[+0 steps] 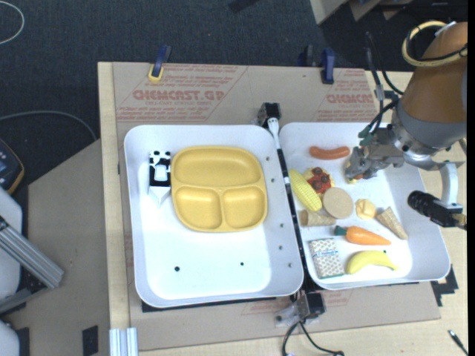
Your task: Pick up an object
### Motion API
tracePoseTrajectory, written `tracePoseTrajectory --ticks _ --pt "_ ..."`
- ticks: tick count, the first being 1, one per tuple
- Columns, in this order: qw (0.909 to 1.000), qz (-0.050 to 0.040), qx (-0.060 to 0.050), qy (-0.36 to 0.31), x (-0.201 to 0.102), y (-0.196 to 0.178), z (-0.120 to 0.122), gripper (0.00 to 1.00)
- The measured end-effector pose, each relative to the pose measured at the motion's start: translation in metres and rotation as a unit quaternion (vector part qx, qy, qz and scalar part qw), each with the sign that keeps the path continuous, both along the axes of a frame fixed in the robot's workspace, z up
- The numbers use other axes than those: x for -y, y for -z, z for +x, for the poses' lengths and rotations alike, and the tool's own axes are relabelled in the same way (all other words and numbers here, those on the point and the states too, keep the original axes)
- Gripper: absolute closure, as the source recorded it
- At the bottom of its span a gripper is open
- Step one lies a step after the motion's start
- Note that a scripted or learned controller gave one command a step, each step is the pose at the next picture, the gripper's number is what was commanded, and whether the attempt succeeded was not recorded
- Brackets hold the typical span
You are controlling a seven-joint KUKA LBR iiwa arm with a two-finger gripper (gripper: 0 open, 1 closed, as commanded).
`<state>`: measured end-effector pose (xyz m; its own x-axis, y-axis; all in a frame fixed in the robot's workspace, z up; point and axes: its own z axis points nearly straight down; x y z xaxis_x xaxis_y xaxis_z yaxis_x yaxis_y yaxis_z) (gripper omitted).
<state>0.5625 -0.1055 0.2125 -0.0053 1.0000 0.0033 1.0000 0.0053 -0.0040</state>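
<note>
Gripper (361,167) beside hot dog (329,153)

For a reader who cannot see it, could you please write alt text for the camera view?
A grey robot arm reaches in from the right, its pincer low over the right bin, near a toy sausage and other play food, including corn, a carrot and a banana. The left bin holds a yellow divided plate.

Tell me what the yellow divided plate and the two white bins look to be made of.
Yellow three-compartment plate: likely moulded plastic, matte; uniform colour, soft rounded edges, only faint sheen.
Left white bin and right white bin: probably thin formed plastic, smooth and slightly glossy; rounded corners, shallow lip. Painted metal cannot be ruled out.
</note>
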Motion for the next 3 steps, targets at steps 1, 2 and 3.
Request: tracePoseTrajectory --ticks 1,2,3 --pt "1.0000 0.0002 0.001 0.000 -0.053 -0.014 -0.019 1.00" --pt "1.0000 -0.0001 -0.001 0.000 -0.103 -0.003 -0.039 1.00" --pt "1.0000 -0.0006 0.000 0.001 -0.143 -0.005 -0.061 1.00"
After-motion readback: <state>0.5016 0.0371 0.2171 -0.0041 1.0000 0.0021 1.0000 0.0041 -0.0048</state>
